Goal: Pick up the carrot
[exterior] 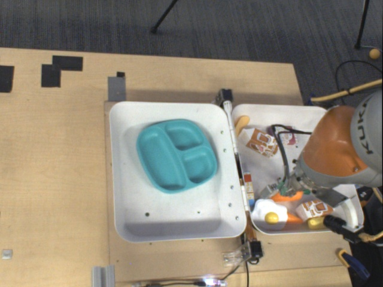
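The carrot [288, 198] is an orange piece lying near the front of the right bin [272, 113], partly covered by the arm. My gripper [288, 188] is down low in that bin, directly over the carrot's upper side and seemingly touching it. The grey arm with its orange band [335, 145] reaches in from the right and hides the bin's right half.
A fried egg toy [269, 214] lies just in front of the carrot, beside a small carton [314, 208] and a yellow piece [315, 222]. Another carton [262, 142] and a tan bread piece [242, 123] sit further back. The left bin [119, 160] holds a teal divided plate [177, 155].
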Tool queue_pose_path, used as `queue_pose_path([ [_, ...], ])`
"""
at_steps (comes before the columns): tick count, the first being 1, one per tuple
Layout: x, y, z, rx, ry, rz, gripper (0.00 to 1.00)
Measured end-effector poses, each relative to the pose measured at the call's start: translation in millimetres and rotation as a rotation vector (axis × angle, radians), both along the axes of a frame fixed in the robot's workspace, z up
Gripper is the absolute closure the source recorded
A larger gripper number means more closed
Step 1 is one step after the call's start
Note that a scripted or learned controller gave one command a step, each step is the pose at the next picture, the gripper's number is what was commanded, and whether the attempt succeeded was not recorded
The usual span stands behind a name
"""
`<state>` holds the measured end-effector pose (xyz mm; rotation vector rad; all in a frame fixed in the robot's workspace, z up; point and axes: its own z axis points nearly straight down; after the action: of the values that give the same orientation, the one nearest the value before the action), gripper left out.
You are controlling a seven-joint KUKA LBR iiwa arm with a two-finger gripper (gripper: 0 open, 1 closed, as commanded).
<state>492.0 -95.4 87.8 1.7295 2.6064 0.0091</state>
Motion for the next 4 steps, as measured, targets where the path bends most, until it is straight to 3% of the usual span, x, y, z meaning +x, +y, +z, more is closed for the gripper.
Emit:
queue_pose_path([
  [1, 4.4, 0.9, 12.7, 0.0, -0.011, 0.001, 1.0],
  [2, 4.0, 0.9, 12.4, 0.0, -0.01, 0.001, 0.0],
  [3, 0.4, 2.8, 0.4, -0.004, -0.002, 0.379, 0.0],
  [4, 5.0, 3.6, 13.1, -0.007, -0.014, 0.377, 1.0],
])
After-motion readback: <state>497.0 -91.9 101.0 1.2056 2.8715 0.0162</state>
